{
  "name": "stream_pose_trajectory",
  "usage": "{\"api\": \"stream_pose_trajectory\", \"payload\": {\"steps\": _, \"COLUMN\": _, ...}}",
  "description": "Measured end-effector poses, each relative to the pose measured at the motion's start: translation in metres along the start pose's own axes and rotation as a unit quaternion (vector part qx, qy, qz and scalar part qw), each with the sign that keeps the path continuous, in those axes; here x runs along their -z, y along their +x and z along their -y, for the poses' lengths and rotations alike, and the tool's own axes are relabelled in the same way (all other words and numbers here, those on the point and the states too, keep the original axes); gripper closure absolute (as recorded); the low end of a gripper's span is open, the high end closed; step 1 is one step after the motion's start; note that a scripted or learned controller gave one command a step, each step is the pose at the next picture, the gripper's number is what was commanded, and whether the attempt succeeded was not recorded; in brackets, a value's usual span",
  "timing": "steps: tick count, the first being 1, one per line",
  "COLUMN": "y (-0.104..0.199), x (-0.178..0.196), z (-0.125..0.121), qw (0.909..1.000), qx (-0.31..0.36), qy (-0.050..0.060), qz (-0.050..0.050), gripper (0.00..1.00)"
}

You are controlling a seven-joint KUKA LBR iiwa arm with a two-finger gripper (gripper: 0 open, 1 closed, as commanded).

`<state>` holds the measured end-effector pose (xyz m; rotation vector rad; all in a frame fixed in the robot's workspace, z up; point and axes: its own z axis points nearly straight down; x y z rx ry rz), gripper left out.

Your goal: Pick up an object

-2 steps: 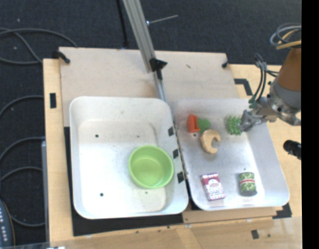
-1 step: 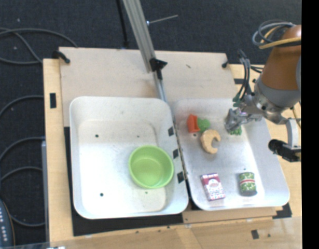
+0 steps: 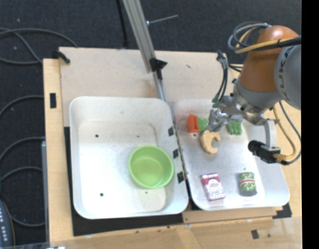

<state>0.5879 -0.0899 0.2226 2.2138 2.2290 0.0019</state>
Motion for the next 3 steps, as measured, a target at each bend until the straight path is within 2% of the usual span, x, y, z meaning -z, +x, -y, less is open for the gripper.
{"api": "stream_pose_trajectory", "payload": {"steps": 1, "y": 0.053, "x": -0.006, "z": -0.001, "qw": 1.0, "qx": -0.002, "qy": 0.0, "qz": 0.0, "gripper": 1.0}}
{"api": "stream_pose_trajectory", "payload": {"steps": 3, "y": 0.145, "x": 0.012, "z": 0.005, "qw": 1.0, "qx": 0.001, "qy": 0.0, "qz": -0.001, "gripper": 1.0}}
